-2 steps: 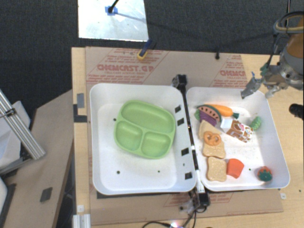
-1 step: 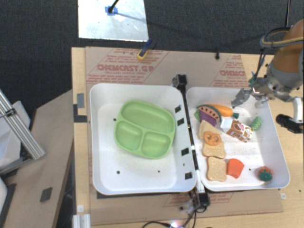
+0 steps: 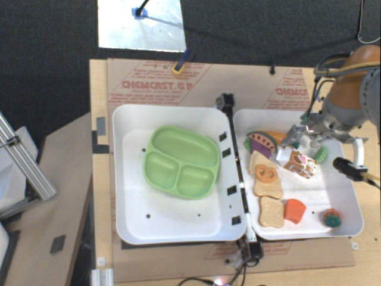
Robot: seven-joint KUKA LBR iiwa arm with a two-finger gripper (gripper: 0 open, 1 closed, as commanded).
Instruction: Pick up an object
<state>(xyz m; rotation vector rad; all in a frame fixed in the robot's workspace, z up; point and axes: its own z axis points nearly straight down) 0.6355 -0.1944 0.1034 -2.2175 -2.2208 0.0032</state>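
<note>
Snack packet (image 3: 300,164) | right bin (image 3: 351,210) | bench board (image 3: 156,83) print: "CHEMCAST"

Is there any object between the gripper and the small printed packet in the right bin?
Nothing visible. The gripper hangs just above the printed packet, with only bare bin floor between them. The purple slice lies off to the packet's left.

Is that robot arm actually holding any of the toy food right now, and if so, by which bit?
It cannot be told. The tool sits low over the right bin, just above a small patterned packet, but nothing shows between its tips.
</note>
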